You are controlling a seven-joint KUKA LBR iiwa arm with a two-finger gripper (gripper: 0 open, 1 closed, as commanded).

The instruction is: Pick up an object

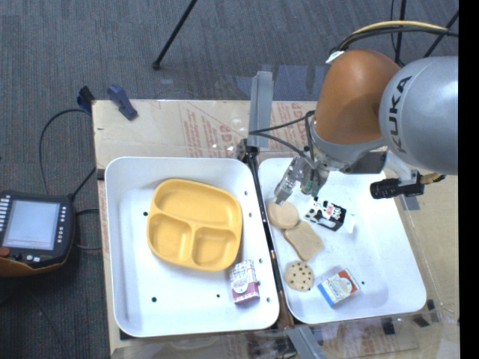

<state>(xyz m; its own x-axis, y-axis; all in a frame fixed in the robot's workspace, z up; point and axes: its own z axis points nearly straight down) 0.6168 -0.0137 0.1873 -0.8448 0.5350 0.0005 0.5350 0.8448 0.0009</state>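
Fingers (287,193) slightly parted, gripping nothing, tips poised just above round tan cracker (283,215) at left edge of right bin (389,275). Just below: toast slice (303,240), chocolate-chip cookie (299,276), blue-and-red carton (337,287); black-and-white packet (328,214) to the right. Left bin (131,290) bearing yellow divided plate (196,224) and small pink carton (244,282). Both resting on counter (172,126).
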